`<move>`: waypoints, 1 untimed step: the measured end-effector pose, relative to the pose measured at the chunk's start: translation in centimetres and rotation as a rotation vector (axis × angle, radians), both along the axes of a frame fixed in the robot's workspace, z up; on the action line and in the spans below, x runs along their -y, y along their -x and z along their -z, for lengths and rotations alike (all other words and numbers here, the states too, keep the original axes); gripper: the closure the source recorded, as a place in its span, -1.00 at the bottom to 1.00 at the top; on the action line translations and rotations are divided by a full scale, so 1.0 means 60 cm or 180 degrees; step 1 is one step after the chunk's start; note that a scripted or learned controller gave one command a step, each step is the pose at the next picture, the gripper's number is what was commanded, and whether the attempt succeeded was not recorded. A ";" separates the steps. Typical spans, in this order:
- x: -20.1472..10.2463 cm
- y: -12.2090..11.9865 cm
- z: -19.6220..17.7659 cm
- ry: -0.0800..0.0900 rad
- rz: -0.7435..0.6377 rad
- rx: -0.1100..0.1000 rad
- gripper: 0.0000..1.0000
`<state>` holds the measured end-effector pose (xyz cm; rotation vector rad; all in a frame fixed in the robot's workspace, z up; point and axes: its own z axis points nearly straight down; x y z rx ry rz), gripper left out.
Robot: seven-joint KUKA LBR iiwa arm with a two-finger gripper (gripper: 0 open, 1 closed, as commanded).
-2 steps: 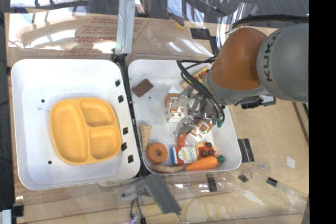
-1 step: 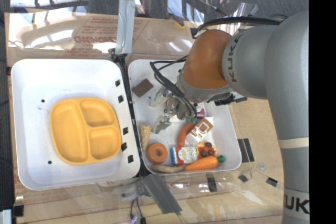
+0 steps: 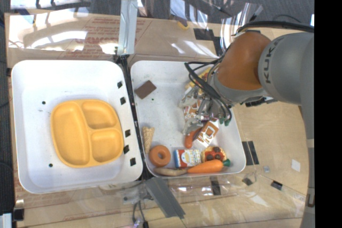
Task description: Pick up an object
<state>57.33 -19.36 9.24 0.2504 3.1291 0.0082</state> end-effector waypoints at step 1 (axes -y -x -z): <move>-0.034 0.011 0.002 0.0008 0.0378 -0.0013 -1.00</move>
